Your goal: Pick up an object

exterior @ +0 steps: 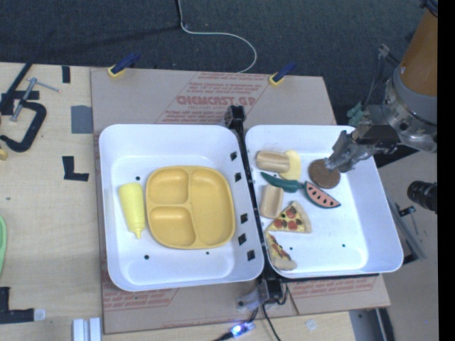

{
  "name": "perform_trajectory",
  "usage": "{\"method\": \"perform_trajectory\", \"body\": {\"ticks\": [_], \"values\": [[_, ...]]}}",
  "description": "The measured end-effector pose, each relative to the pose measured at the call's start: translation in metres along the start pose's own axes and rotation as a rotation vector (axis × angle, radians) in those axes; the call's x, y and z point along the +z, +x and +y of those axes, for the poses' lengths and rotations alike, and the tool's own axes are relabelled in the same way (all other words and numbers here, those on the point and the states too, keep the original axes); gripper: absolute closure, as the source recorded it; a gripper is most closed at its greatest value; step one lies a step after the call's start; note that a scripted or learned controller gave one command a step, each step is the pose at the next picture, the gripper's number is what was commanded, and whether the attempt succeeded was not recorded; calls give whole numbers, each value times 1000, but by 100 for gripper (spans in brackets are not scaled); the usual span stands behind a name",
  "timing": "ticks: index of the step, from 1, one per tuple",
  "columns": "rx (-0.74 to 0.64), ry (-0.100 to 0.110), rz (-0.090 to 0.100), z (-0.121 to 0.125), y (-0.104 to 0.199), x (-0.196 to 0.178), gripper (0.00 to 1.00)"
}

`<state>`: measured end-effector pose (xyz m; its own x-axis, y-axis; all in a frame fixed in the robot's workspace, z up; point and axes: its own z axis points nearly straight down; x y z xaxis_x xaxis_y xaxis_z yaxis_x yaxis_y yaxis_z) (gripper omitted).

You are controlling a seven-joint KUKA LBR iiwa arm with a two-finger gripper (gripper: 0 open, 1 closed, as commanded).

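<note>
The right bin (370,240) holds several toy foods. A brown disc (323,175) lies near its back right, with a watermelon slice (324,197) just in front of it. My gripper (339,159) hangs low over the disc's right edge, reaching in from the right; the view does not tell whether it touches the disc. Further left are a tan bread roll (270,160), a pale yellow chunk (293,165), a green pod (283,183), a beige cylinder (271,201), a pizza slice (291,220) and a toast-like slice (281,253).
The left bin (114,155) holds a yellow divided plate (190,206) and a yellow squeeze bottle (132,209). The bins' shared wall (245,183) runs down the middle. Bare white floor shows in the right bin's front right part. A black clamp (21,123) lies at far left.
</note>
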<state>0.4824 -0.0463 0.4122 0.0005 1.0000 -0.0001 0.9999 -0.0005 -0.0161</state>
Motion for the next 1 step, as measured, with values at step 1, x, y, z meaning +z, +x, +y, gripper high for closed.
{"method": "perform_trajectory", "body": {"ticks": [1], "values": [[-10,-16,1,1,76,-19,100]]}}
